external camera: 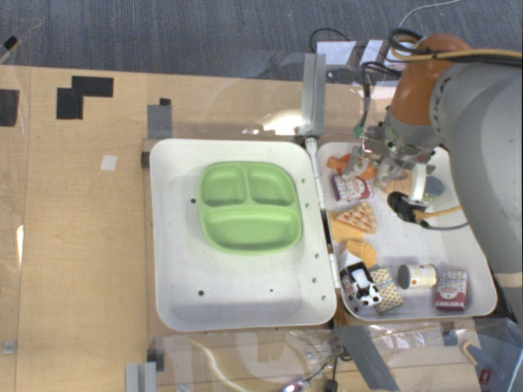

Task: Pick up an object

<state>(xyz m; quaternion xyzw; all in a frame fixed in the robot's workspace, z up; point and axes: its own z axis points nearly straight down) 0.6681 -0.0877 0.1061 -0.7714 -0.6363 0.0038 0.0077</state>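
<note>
Nearest you, along the front of the right bin, you've got a red-and-white packet, a small cylinder w/ a tan end, a patterned pouch and a black-and-white item at the front left corner. Next back, an orange wedge and a waffle-look triangle sit along the left wall, approx mid-bin. Behind those, a pink-and-white packet lies just beside the gripper, w/ an orange piece at the rear left. The gripper's low at the rear of that bin; can't tell how the jaws stand, or whether they've got anything. In the left bin you've 1 green 3-section tray, approx centred. The arm comes in from the right.
</note>
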